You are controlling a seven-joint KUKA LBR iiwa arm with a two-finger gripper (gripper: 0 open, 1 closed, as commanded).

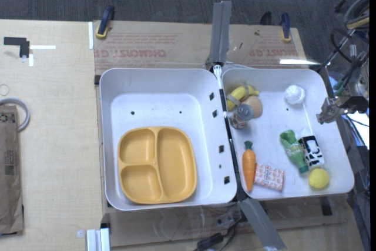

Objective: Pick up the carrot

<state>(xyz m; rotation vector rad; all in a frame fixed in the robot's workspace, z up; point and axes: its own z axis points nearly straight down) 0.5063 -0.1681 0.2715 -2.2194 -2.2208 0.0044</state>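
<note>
1. Carrot, orange plastic with green top [249,168], lies in right white bin [335,126], near its left wall, beside pink packet [269,177]
2. Approach step: gripper [330,111] sits at bin's right rim, grasp unclear
3. Next: cross leftward, descend over carrot

Upside-down red lettering, seemingly "CHEMCAT", printed across the cardboard sheet [147,47] behind the two white bins, repeated on its right half. White characters on the small black packet [312,151] in the right bin, too small to read. Faint print on the brown paper bag [9,173], illegible.
</note>
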